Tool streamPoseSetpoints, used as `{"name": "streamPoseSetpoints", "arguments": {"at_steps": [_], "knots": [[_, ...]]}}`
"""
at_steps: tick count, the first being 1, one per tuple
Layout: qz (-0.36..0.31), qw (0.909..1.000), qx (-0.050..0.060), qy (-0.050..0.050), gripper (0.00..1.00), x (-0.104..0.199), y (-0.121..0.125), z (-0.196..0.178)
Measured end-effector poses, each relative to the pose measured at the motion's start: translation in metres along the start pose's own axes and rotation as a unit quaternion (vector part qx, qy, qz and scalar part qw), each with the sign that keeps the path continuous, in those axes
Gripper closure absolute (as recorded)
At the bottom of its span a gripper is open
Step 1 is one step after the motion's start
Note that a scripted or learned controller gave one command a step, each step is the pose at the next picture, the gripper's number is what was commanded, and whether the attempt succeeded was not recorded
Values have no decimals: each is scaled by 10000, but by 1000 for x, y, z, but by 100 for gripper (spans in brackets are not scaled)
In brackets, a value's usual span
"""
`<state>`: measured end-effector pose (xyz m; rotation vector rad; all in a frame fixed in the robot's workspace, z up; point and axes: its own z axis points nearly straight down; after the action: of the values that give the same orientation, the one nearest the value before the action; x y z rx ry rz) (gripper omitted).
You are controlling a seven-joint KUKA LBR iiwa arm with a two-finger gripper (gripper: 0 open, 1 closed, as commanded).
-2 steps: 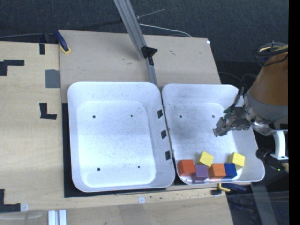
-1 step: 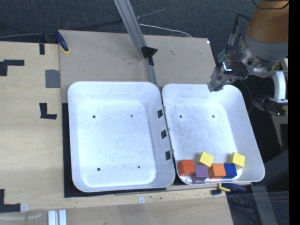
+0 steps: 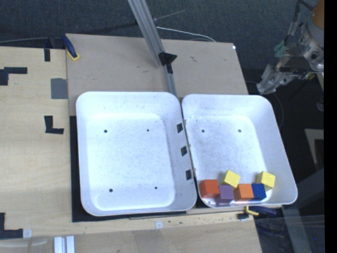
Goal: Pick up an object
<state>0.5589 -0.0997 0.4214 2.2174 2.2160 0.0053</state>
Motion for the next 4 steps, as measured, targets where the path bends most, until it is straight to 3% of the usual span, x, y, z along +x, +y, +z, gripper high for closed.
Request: {"name": "streamPoseSetpoints", "arguments": {"at_steps": [1,2,3,4], "knots": [[-12,10000,87,16,100,75,-17,234],[-34,10000,66,22,100,133,-54,229],[-3,10000,-4,2,100,59,-17,16],[-28,10000,83,13,100,122,-11,123]]}}
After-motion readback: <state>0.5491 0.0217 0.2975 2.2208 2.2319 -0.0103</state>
